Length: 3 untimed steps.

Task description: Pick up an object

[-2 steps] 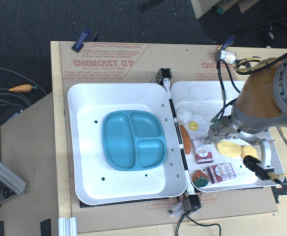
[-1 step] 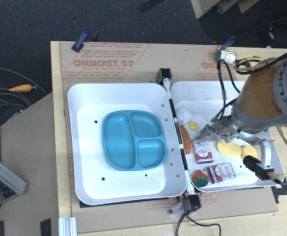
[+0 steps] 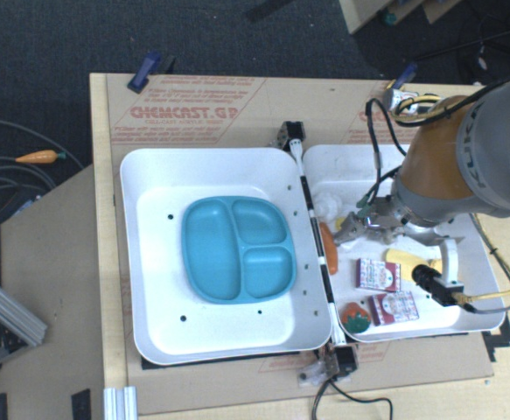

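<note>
Tool (image 3: 357,224) sits low in the right bin (image 3: 464,322), near that bin's left wall, at the end of the grey arm (image 3: 491,147) with its orange band (image 3: 434,160). Whether it is released or clenched: cannot tell from this angle. Just left of the tool an orange carrot (image 3: 328,245) lies along the divider between the bins. Below and right of the tool lie two small red-and-white packets (image 3: 378,275), a yellow piece (image 3: 408,258) and a round red-and-green item (image 3: 354,317) near the front corner. Left bin (image 3: 150,322) holds a blue divided plate (image 3: 238,248), flat at its centre. Both bins rest on the desk (image 3: 193,108).
</note>
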Each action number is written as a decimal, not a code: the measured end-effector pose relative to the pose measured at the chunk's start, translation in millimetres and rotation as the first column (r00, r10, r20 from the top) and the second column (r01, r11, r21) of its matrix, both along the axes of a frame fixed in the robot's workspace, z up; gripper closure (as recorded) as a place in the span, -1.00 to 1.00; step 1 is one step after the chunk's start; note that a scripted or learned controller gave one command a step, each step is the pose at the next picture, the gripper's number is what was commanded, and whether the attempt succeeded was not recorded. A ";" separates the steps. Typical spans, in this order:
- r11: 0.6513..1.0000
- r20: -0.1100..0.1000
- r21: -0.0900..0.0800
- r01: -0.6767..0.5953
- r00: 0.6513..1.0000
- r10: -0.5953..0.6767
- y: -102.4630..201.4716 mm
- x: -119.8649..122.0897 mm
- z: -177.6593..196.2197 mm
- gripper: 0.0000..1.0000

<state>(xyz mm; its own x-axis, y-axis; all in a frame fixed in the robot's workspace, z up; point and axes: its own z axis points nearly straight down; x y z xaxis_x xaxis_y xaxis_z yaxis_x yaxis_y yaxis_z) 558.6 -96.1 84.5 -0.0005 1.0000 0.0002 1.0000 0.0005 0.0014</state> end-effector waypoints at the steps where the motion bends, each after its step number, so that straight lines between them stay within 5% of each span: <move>1: 1.000 0.001 0.001 0.001 1.000 -0.001 0.3 0.5 10.2 1.00; 2: 1.000 0.001 0.001 0.001 1.000 -0.001 0.3 0.3 10.1 -1.00; 3: 1.000 0.002 0.001 0.001 1.000 -0.001 0.7 0.7 20.0 1.00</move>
